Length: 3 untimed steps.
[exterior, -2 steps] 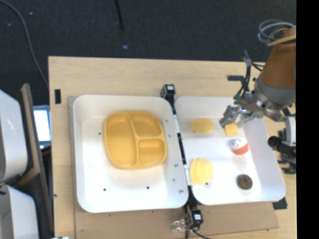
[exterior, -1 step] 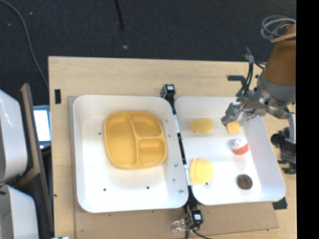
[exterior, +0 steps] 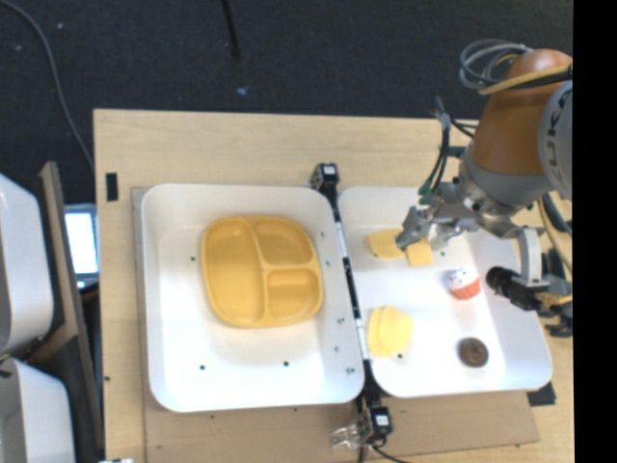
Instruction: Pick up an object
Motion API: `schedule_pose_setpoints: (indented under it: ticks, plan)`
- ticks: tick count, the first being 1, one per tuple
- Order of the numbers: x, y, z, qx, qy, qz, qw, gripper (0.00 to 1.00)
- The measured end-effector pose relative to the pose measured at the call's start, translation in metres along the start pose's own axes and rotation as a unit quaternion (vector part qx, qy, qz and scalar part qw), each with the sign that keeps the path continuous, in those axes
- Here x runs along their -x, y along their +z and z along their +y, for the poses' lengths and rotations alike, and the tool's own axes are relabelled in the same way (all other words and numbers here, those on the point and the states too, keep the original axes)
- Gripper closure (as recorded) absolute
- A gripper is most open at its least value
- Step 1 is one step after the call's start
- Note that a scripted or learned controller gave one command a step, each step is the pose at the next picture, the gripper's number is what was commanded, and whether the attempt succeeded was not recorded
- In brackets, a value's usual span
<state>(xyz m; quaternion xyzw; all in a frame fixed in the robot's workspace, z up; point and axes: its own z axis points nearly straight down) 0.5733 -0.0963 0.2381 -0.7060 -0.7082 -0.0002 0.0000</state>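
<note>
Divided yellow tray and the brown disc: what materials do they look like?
Divided yellow tray: probably moulded plastic, one uniform matte yellow, with rounded compartment ridges and soft highlights. Brown disc in the right bin: unclear at this size; dark, dull, with a paler centre, so possibly wood, rubber or a toy food piece.

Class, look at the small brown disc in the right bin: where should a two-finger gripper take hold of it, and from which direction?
Probably across its round rim, coming straight down. The brown disc lies flat and low on the right bin floor, apart from the other pieces, so both fingers have room beside it.
</note>
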Motion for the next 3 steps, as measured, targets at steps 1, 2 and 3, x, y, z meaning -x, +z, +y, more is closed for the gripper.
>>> schedule_pose_setpoints:
  ticks: [1, 2, 3]
  plan:
    - [-0.047, -0.009, -0.012, 0.001, 0.000, 0.000, 1.0000, 1.00]
    - [-0.100, -0.017, -0.018, 0.000, -0.001, 0.000, 1.0000, 1.00]
    - [-0.143, -0.015, -0.029, 0.000, 0.000, 0.000, 1.0000, 1.00]
